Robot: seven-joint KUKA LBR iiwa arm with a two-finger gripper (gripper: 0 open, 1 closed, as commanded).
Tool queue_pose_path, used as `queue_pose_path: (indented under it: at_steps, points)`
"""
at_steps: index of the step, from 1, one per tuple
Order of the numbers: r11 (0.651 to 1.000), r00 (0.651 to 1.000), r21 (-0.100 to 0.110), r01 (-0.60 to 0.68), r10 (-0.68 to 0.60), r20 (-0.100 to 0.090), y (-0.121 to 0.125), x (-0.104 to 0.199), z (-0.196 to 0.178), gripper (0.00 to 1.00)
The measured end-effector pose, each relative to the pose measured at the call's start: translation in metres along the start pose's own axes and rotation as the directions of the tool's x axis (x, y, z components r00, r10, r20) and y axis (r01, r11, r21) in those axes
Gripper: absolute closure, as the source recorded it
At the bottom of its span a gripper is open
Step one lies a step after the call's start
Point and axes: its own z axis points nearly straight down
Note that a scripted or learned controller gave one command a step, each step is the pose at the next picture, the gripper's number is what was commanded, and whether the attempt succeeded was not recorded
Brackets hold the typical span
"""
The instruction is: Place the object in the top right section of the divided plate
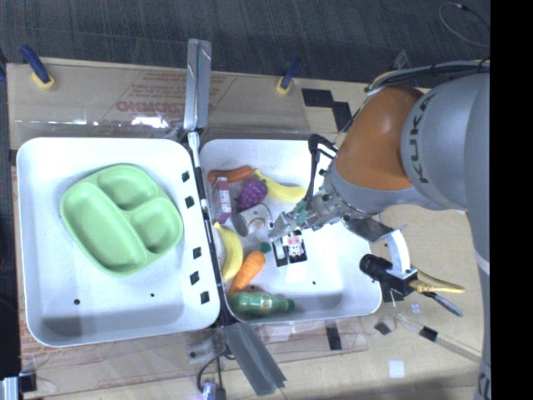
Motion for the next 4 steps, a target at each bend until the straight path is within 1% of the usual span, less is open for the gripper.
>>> queue_pose_path:
  at_steps: [1, 2, 3, 4]
  points:
    - [0.989, 0.989, 0.004, -0.147, 0.147, -0.002, 0.019, 0.101, -0.005, 1.0]
    - [0.995, 0.995, 0.003, -0.099, 0.099, -0.002, 0.067, 0.166, -0.012, 1.0]
    - [0.995, 0.995, 0.003, -0.099, 0.099, -0.001, 0.067, 0.166, -0.012, 0.0]
    - [0.996, 0.996, 0.006, -0.093, 0.093, -0.002, 0.067, 0.166, -0.021, 1.0]
